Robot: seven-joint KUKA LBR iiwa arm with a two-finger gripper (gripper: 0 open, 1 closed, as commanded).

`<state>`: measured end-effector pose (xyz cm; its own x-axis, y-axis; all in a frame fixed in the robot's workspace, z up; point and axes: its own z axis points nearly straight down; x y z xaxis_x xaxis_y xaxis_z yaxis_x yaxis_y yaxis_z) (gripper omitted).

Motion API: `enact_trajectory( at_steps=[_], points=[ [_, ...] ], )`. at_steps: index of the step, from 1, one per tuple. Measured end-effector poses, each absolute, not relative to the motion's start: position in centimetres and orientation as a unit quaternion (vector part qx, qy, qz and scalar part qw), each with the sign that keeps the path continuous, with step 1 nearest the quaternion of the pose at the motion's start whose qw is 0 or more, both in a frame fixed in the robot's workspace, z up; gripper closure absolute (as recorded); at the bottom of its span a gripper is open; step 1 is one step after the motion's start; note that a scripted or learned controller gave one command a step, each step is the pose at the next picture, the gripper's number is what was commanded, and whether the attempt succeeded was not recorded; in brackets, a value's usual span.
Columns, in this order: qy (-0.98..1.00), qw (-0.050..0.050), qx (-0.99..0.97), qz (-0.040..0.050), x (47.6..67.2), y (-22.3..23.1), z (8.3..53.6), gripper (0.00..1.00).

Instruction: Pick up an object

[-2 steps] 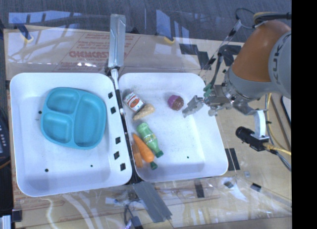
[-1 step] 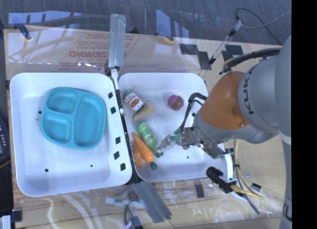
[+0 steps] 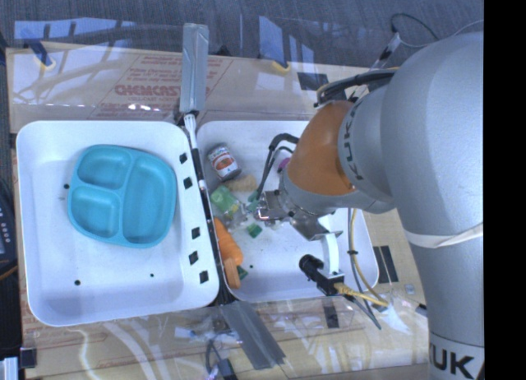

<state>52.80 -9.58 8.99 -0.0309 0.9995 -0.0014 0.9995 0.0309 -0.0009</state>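
White plastic makes up both shallow bins, set side by side on a counter whose brown surface carries faint reddish lettering under a glossy clear sheet. The left bin holds a single turquoise plate with three compartments, lying flat, right side up and a little above the bin's middle, well apart from everything else. The right bin holds the loose things that could be picked. A small can with a dark top and a pale label lies tilted near the bin's upper left. Just below it sits a green object of crumpled or leafy look, too blurred to name. Further down, an orange object, long and carrot-like, lies along the left wall close to the bin's lower corner. A tiny green scrap rests on the bin floor to the right of these. The grey arm reaches in from the right and covers much of the right bin, its orange band above the wrist. The gripper is low over the right bin, just beside the green object on its right and above the green scrap. Whether it is spread or pressed together cannot be told from this angle, nor whether it touches anything. A grey strip runs up from the seam between the two bins toward the counter's far edge.
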Motion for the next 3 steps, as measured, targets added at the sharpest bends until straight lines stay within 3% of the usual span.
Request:
enact_trajectory(
  at_steps=[1,2,3],
  points=[
    [0.719,-0.003,0.695,-0.0022,52.8,-9.6,9.7,1.00],
    [0.710,-0.001,0.704,-0.0008,52.2,-7.2,22.3,1.00],
    [0.690,-0.002,0.724,-0.0022,57.4,-9.7,23.1,1.00]
  ],
)
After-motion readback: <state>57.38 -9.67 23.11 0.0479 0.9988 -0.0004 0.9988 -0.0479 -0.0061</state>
